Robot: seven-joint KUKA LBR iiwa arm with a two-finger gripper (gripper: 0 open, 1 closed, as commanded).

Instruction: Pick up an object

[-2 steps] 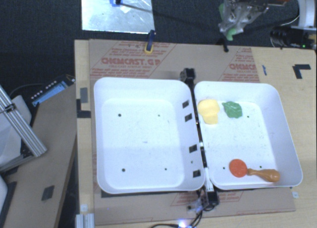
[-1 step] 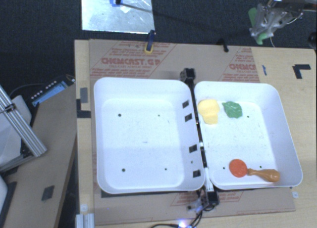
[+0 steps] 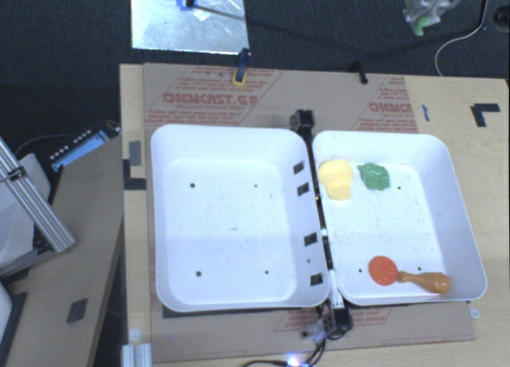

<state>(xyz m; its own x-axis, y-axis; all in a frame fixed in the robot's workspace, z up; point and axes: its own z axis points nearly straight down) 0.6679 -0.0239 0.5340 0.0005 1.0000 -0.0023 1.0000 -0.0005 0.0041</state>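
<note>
Three objects in right bin (image 3: 446, 158); left bin (image 3: 167, 150) beside.

I see yellow lump (image 3: 336, 178) and green crumpled piece (image 3: 373, 175) side by side, right bin's far end, orange-headed spoon (image 3: 406, 275) flat near front.

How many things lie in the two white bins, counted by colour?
Yellow: 1, the yellow piece in the right bin
Green: 1, the green piece beside it
Orange: 1, the orange spoon-like toy near the front of the right bin
Total: 3
</note>
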